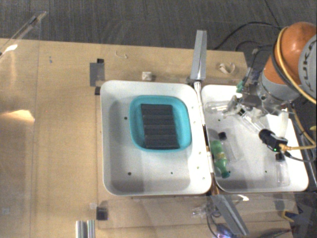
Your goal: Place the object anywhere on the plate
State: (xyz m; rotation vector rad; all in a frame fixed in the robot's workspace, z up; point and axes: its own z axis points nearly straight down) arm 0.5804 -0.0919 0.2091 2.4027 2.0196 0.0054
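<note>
Nearest the camera, on the front strip of the wooden bench (pixel 49 172), a small metal bracket (pixel 85 228) stands at the edge and a little black block (pixel 101 213) sits just off the front left corner of the left bin (pixel 114 182).

The two white bins lie side by side, their inner walls touching. In the right bin (pixel 257 182), a green object (pixel 220 158) lies against the left wall, towards the front, with its long side running along that wall. A small black piece (pixel 222 135) lies just behind it, apart from it. Farther right, a black part with a green light (pixel 271 139) hangs over the bin floor, with yellow cable (pixel 297 147) running off it to the right.

In the left bin, a teal plate (pixel 184 128) rests on the floor, towards the back and right. A dark ribbed object (pixel 158 127) lies flat on the middle of the plate, well inside its rim.

At the back of the right bin, the gripper (pixel 241 105) hangs low over the floor, well apart from the green object and the plate. It is too blurred to tell whether it is wide, narrow or holding anything. The arm (pixel 297 58), with its orange band, rises behind it.

Beyond the bins, a grey metal post (pixel 199 53) stands where they meet, a small white cube (pixel 146 76) and a black bracket (pixel 98 71) sit on the bench, and dark carpet (pixel 124 9) lies behind.
</note>
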